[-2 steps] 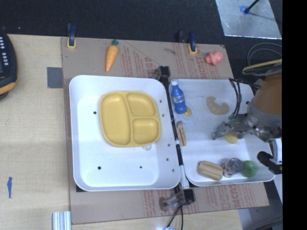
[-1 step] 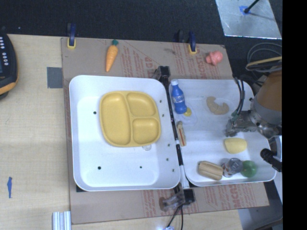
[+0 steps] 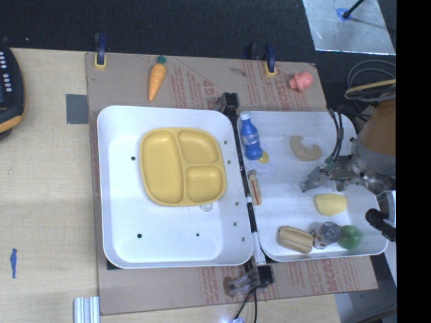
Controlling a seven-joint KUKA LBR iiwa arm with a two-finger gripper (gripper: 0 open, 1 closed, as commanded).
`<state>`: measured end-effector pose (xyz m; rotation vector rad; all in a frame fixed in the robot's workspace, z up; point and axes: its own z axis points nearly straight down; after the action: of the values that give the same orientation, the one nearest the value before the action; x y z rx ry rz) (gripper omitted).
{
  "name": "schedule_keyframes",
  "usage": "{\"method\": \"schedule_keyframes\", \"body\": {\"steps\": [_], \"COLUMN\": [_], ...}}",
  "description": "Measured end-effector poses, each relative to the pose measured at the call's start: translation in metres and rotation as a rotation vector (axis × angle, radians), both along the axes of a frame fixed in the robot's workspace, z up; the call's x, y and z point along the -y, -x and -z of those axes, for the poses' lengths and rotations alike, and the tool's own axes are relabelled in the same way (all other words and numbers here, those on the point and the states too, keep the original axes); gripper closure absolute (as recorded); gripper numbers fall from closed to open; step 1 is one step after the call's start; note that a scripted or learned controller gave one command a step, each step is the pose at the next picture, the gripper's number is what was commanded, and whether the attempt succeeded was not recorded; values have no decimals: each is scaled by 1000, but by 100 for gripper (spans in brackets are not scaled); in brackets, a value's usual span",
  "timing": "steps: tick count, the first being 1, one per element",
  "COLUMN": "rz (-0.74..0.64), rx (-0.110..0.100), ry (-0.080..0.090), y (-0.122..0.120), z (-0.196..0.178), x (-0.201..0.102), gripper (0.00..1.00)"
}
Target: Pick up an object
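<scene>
On the right side of the frame, the grey arm [image 3: 378, 147] with its orange band reaches in over the right bin [image 3: 283, 130]. Tool [image 3: 322, 180] sits low above the bin floor, fingers spread apart with nothing between them. Tips hang just above and left of a pale yellow lump [image 3: 330, 204], apart from it as far as can be told.

Right bin contents: blue-capped clear bottle [image 3: 250, 138] lying near the bin's left wall, upper part; tan curved piece [image 3: 305, 148] to its right; small reddish-brown item [image 3: 254, 184] against the left wall, mid-height. Along the lower edge: tan wooden cylinder [image 3: 295, 239], a grey metallic piece [image 3: 327, 233] touching it on the right, then a green ball [image 3: 349, 236] at the lower right corner.

Left bin [image 3: 114, 180]: yellow divided plate [image 3: 182, 165] with three compartments, lying flat in the upper middle.

Outside the bins, on the brown board of the worktop [image 3: 47, 180]: orange carrot toy [image 3: 156, 78] at upper left of the board, pink object [image 3: 301, 81] at upper right. Dark device [image 3: 9, 86] at the far left edge of the frame.
</scene>
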<state>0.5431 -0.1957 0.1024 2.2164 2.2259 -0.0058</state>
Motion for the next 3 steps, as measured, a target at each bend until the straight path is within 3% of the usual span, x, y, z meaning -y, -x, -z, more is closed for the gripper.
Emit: {"method": "schedule_keyframes", "body": {"steps": [1,2,3], "rz": [3,-3,-1], "rx": [-7,2,1], "ry": [-5,-2,-1], "y": [56,31,32], "z": [12,10,0], "x": [17,16,18], "gripper": [0,0,100]}}
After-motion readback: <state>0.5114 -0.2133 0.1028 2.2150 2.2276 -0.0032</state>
